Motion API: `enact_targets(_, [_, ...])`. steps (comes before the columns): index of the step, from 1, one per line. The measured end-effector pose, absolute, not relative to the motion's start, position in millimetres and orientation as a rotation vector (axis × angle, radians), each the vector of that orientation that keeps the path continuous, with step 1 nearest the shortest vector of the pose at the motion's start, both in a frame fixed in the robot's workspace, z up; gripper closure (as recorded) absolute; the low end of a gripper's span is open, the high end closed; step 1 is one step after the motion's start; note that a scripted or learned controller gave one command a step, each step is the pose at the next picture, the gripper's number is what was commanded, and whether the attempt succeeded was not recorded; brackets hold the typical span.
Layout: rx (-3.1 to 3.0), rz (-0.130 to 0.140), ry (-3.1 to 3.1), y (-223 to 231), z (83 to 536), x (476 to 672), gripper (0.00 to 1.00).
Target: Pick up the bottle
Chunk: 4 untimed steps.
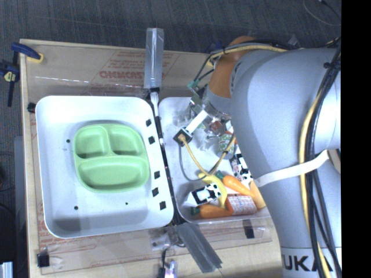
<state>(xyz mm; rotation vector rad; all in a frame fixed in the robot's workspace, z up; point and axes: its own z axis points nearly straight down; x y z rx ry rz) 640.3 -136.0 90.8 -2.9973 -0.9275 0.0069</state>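
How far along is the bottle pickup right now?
Done: the arm has reached over the right bin. In hand: the gripper sits low in that bin's upper part, but I see nothing between its fingers. Left: grasping and lifting the bottle, which I cannot pick out among the carrots, banana and other clutter. The green tray lies in the left bin.

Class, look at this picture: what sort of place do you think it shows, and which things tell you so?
Most likely a robotics lab test bench. A grey KUKA arm reaches over two white bins, one holding a green divided plate, the other toy food such as carrots.
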Motion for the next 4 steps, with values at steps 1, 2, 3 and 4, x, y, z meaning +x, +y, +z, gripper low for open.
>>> enact_targets(1, [-2.991,0.011,-0.935,-134.6,100.7,640.3,1.00])
enact_targets(2, [-2.997,0.008,-0.926,-128.4,91.6,644.6,1.00])
enact_targets(3, [-2.997,0.008,-0.926,-128.2,91.6,644.6,0.00])
enact_targets(4, [-3.081,0.013,-0.582,-90.9,90.5,641.4,0.00])
